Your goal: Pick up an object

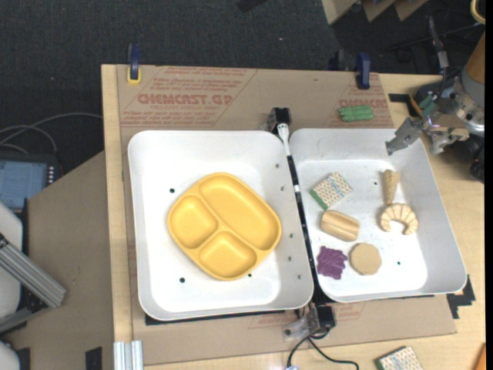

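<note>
The right bin (439,230) holds several toy foods: a checkered square piece (332,189), a tan bread roll (340,224), a croissant (398,218), a small cone (390,183), a purple grape bunch (332,261) and a round tan cookie (366,258). My gripper (420,143) hangs over the bin's far right corner, above and to the right of the cone. It is open, its two grey fingers spread apart with nothing between them.
The left bin (146,176) carries a yellow three-compartment plate (223,226). A green object (357,114) lies on the cardboard behind the right bin. Blue clamps (135,62) (362,72) stand at the board's far edge. A black cable runs along the seam between the bins.
</note>
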`<state>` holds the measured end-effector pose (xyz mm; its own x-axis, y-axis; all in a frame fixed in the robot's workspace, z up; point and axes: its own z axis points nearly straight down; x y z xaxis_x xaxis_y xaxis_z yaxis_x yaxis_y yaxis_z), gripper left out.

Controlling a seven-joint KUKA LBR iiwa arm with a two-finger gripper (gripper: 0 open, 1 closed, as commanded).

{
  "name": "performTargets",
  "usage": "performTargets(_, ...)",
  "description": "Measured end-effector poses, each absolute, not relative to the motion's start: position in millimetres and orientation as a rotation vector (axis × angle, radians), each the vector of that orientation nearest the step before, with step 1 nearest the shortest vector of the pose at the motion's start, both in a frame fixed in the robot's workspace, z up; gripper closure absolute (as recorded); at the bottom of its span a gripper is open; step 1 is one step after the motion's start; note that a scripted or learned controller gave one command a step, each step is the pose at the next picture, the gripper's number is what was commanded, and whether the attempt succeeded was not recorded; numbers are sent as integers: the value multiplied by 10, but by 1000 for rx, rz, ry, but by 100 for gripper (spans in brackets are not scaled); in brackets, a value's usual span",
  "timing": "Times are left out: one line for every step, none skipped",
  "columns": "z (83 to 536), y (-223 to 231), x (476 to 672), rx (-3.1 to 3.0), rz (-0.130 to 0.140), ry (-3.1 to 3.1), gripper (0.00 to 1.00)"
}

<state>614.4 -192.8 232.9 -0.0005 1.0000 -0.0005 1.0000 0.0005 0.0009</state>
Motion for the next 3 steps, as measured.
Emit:
performTargets(1517, -2250, 6160, 2230, -8, 2224, 0)
performTargets(819, -2173, 6156, 2224, 9, 2235, 0)
performTargets(954, -2205, 6161, 2219, 3, 2228, 100)
